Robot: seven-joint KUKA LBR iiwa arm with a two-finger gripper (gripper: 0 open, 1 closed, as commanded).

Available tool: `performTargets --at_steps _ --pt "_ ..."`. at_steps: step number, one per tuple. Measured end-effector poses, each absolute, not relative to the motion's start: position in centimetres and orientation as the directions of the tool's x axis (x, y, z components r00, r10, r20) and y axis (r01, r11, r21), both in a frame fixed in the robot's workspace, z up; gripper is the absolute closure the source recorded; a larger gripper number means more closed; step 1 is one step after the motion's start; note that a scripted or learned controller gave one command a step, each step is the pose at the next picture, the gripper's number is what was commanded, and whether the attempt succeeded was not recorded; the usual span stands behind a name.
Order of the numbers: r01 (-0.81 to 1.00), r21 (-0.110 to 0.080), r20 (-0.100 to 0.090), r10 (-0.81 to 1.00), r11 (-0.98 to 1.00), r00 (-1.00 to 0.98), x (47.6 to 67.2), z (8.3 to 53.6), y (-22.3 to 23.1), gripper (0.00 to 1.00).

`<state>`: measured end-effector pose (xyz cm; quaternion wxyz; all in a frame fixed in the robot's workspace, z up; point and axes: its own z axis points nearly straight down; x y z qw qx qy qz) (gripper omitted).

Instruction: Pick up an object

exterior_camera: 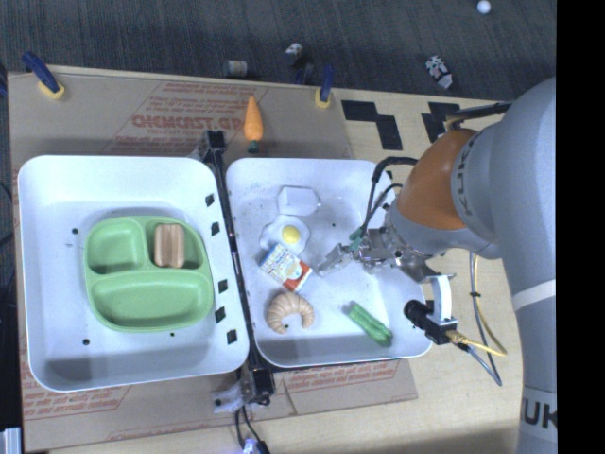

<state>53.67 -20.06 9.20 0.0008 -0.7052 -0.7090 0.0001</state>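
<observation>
The right bin (397, 348) holds several toy foods: a white block (298, 199), a fried egg (288, 235), a small red and white carton (285, 268), a croissant (290, 312) and a green pod (369, 323). My gripper (328, 260) reaches in from the right and hangs low over the bin's middle. Its tip is just right of the carton and apart from it. It stands above and left of the green pod. I see nothing held in it.
The left bin (47, 348) carries a green divided plate (142, 301) with a brown bread piece (170, 245) in its upper right compartment. An orange carrot (252, 119) lies on the cardboard behind the bins. Yellow cables (477, 348) trail by the right bin's corner.
</observation>
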Motion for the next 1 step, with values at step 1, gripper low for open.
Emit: performTargets --at_steps 1 --pt "1.000 0.000 0.001 1.000 0.005 -0.005 59.76 9.23 -21.06 0.00"
